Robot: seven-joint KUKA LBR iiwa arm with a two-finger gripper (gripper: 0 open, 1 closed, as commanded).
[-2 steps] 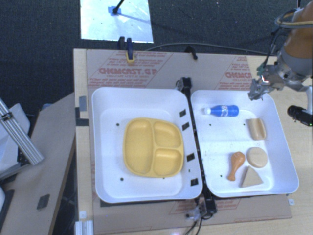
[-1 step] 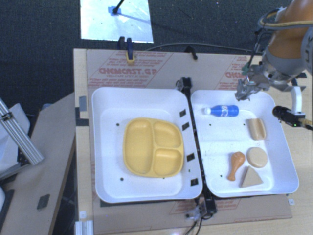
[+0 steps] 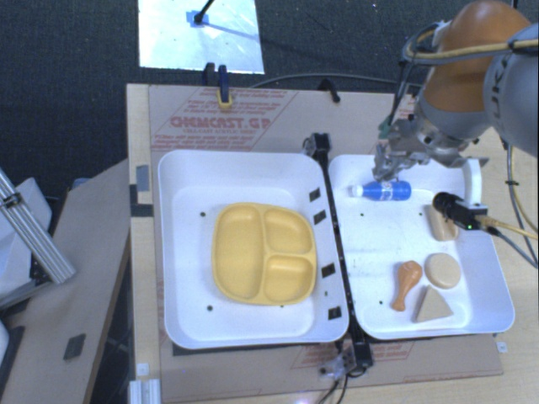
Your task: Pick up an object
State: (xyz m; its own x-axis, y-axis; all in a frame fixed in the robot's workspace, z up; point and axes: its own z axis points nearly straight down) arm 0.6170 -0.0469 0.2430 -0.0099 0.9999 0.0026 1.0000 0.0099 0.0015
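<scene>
Reaching in from the right, the grey arm point(image 3: 480, 66) hangs over the far end of the right bin point(image 3: 488, 314), the largest thing in sight next to the two white bins themselves. The left bin point(image 3: 181, 225) holds a yellow divided plate point(image 3: 263, 252) lying flat near its middle. In the right bin, the gripper point(image 3: 389, 172) sits directly above a small blue and white bottle point(image 3: 383, 191), which lies on its side near the bin's far left corner, cap end pointing toward the divider between the bins. Whether the gripper is wide, narrow or closed on anything cannot be told from here, since its tips blur into the bottle's top edge. The bottle looks like the target: probably light, stiff plastic, smooth and round, so it may roll or slip sideways if pinched off-center. Taking it across the middle of its body, squarely over its long axis, seems safest. Smaller things lie nearer in the same bin: a tan wedge point(image 3: 433, 305), a pale round disc point(image 3: 442, 270) just beside it, a brown toy drumstick point(image 3: 405, 284), and a beige block point(image 3: 440, 224) by the right wall.
</scene>
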